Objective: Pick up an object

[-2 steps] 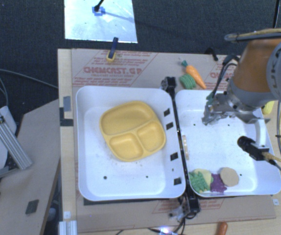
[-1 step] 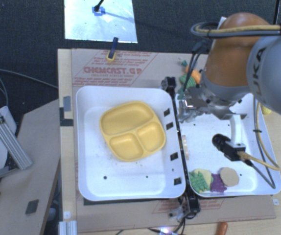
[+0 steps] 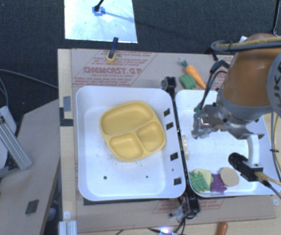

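Single fixed camera, mounted above the counter (image 3: 47,131), looking down at a slant. Medium range: both white bins fit in frame, left bin (image 3: 89,180) near centre, right bin (image 3: 209,151) toward the right side. Far edge of the counter sits at the top, with dark floor (image 3: 23,28) beyond it. The arm (image 3: 258,77) comes in from the right and sits close to the lens, looming large over the right bin.
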